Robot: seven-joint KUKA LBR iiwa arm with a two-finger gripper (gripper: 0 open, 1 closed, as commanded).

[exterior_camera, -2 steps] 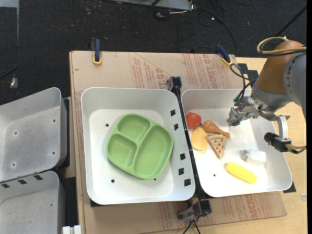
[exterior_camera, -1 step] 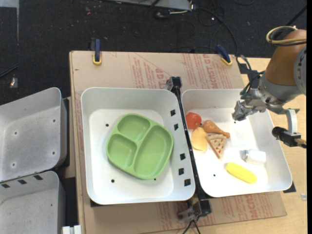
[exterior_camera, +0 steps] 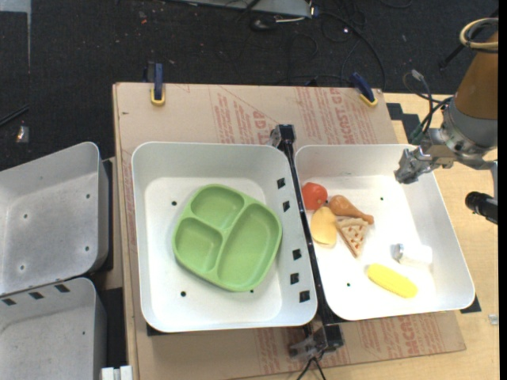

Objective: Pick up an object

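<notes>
A robot arm is being seen from above, reaching in from the right over a bench that carries two shallow white bins side by side. Its gripper (exterior_camera: 412,167) is hanging over the far right edge of the right bin (exterior_camera: 444,236). Whether it is open or closed cannot be told from here, and nothing is seen held in it.

The task is to pick up an object, and the step in hand is judged to be the approach. To do it well, one isolated item should be chosen. The yellow banana-shaped toy (exterior_camera: 391,281), lying alone near the bin's near right corner, is judged the easiest target, since it is lying apart from the other pieces. The gripper would best be brought straight down over its middle and closed across its narrow width.

The other contents of the right bin are being shown clustered by its left wall: a red tomato (exterior_camera: 314,194), a brown drumstick (exterior_camera: 349,207), a pale yellow rounded piece (exterior_camera: 323,227) and a pizza slice (exterior_camera: 352,234), touching or nearly touching one another. A grasp there is judged riskier, as neighbours could be nudged. A small white and grey object (exterior_camera: 412,252) is lying near the right wall, too small to identify.

The left bin (exterior_camera: 158,172) is holding a green divided plate (exterior_camera: 228,237) with three compartments, lying at its centre.
</notes>
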